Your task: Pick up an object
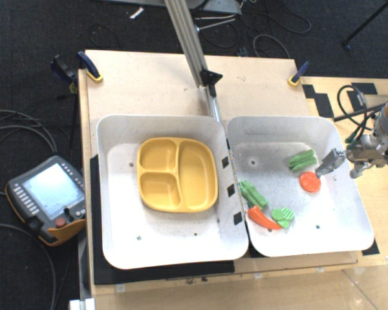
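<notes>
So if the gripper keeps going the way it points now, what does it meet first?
Probably the red round piece: the gripper points down-left at it, with the green piece just beside that line. Height above them is unclear.

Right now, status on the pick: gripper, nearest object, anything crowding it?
Gripper low in the right bin, holding nothing visible. Red-orange round piece just beside its tip. Green piece close on the other side. Fingers' state unreadable.

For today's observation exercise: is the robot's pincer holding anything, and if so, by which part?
Nothing shows between its fingers. The pincer sits in the right shallow white bin, just beside the round red-orange plastic tomato and the ridged green plastic vegetable.
</notes>
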`<act>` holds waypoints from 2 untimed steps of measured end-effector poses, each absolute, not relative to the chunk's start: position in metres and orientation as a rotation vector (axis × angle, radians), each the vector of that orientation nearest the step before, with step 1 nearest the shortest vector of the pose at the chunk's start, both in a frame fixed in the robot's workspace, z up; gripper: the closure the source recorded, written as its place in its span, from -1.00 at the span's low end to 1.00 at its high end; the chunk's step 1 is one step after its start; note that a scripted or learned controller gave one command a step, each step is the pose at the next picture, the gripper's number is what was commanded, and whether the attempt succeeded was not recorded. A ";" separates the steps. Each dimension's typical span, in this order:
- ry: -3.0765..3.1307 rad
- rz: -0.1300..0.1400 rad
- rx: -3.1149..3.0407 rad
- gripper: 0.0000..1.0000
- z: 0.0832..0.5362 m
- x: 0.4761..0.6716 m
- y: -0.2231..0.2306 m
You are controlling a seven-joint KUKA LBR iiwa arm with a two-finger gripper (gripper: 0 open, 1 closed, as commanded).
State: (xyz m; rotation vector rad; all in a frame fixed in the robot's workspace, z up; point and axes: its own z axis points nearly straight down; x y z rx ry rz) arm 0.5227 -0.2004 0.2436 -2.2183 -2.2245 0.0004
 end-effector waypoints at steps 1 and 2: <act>-2.223 0.000 -2.220 -1.00 0.244 0.523 -0.200; -2.216 0.005 -2.219 -1.00 0.183 0.515 -0.204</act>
